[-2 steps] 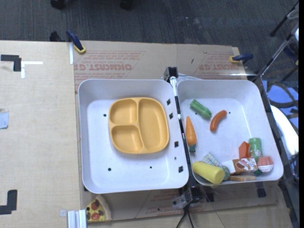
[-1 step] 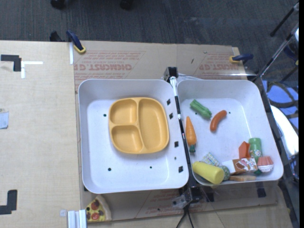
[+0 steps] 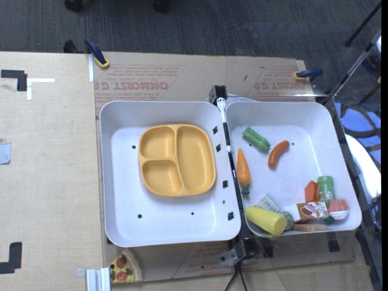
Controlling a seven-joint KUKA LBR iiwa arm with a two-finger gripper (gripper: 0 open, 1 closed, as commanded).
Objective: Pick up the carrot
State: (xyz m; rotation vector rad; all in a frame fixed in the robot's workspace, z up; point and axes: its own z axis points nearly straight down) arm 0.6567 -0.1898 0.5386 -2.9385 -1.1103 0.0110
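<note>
The carrot [image 3: 243, 170] is orange with a small green tip at its near end. It lies lengthwise along the left wall of the right bin [image 3: 315, 119], close to the divider between the two bins. Nothing touches it.
A yellow three-part plate [image 3: 177, 159] sits in the left bin [image 3: 121, 180]. The right bin also holds a green pepper [image 3: 256, 139], a red sausage [image 3: 278, 153], a yellow cylinder [image 3: 265, 219], and a cluster of small food packs [image 3: 321, 205] in the near right corner. A pizza slice toy [image 3: 123, 268] lies outside, front left.
</note>
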